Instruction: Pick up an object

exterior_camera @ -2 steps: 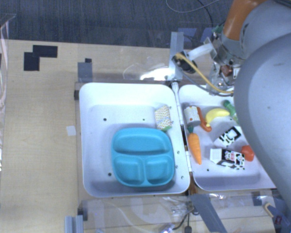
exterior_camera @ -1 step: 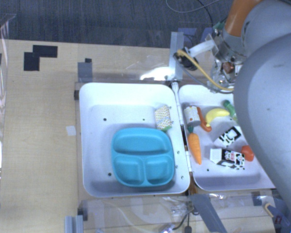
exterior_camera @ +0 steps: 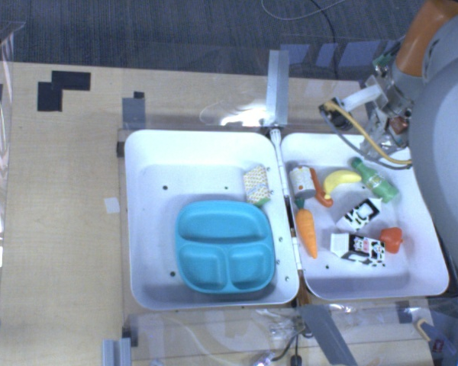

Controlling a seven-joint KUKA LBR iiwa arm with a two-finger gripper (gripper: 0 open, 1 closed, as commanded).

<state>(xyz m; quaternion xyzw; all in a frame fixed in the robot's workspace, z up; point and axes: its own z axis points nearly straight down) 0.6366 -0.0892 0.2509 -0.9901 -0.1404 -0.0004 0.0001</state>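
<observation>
The right bin [exterior_camera: 424, 277] holds several toy foods. A carrot [exterior_camera: 307, 232] lies along its left wall, and a yellow banana [exterior_camera: 342, 180] sits beside a green bottle [exterior_camera: 375, 178] near the back. A small white can [exterior_camera: 298, 180] and a thin orange piece [exterior_camera: 320, 190] lie at the back left. Two cow-patterned cartons [exterior_camera: 360, 213] [exterior_camera: 359, 248] and a red pepper [exterior_camera: 391, 239] occupy the middle right. My gripper [exterior_camera: 385, 125] hangs above the bin's back right corner, over the green bottle's far end, partly hidden by the wrist and a yellow cable.
The left bin [exterior_camera: 149, 204] contains a blue divided plate [exterior_camera: 225, 245] and a speckled packet [exterior_camera: 256, 184] against its right wall. A grey post [exterior_camera: 278, 90] stands behind the divider between the bins. The arm's grey body [exterior_camera: 443, 128] covers the right bin's right side.
</observation>
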